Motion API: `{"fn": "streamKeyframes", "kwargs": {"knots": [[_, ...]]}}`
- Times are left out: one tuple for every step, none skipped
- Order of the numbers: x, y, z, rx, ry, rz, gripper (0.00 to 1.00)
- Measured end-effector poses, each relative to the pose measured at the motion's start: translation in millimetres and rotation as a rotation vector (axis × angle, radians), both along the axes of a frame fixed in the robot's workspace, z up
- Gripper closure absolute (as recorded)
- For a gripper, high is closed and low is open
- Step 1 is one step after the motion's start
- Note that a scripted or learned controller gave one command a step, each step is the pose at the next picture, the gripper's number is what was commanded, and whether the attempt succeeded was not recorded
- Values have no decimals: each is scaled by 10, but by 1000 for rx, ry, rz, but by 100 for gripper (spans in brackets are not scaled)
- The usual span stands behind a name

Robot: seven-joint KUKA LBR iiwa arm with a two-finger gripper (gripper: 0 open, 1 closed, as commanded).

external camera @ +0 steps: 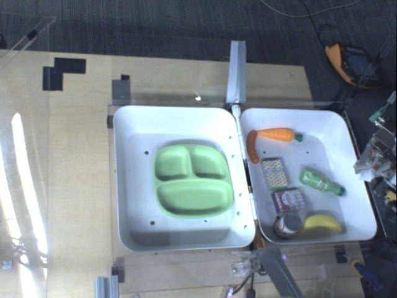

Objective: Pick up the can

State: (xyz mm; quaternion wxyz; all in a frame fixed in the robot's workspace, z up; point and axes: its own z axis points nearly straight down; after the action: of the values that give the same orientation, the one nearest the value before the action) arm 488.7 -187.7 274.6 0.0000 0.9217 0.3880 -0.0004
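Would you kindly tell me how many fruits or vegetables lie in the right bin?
2: the orange carrot with green top lies near the bin's far wall, and the yellow banana lies at its near edge, beside the round metal can.

I am looking down on two white bins sitting side by side. The left bin (130, 166) is holding a green divided tray (193, 180). In the right bin (347, 141) the can (288, 225) is lying at the near edge, touching a banana (321, 223), with a purple packet (289, 199), a patterned card (274, 172), a green bottle (321, 182) and a carrot (276, 135) lying farther back.
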Motion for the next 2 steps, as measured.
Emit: {"fn": "streamKeyframes", "kwargs": {"knots": [[-1,86,-308,1,2,-267,100],[-18,543,-1431,2,3,-107,100]]}}
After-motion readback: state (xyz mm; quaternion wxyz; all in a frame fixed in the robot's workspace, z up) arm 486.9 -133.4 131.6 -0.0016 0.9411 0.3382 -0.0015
